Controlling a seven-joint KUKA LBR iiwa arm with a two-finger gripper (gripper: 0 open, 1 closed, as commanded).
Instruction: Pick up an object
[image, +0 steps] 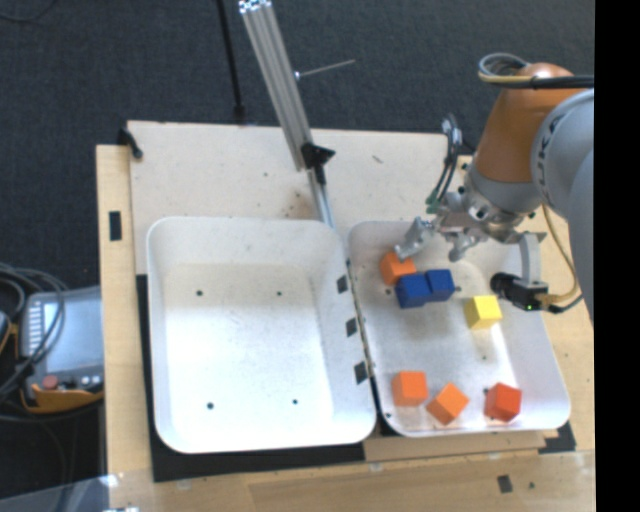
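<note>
A: Which step? 
B: Approach. The gripper (437, 240) hangs with fingers spread, holding nothing, just above the orange block (395, 267) and blue block (424, 288) in the right bin (540, 400).
A: Next? 
B: Probably lower and close.

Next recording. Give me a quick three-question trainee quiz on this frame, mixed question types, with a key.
1. True or false: all the blocks lie in the right bin.
2. How many orange blocks are there, counting the one under the tool?
3. Which block lies nearest the blue block? A) yellow block B) orange block C) red block

Key: 1 true; 2 three; 3 B.
</note>
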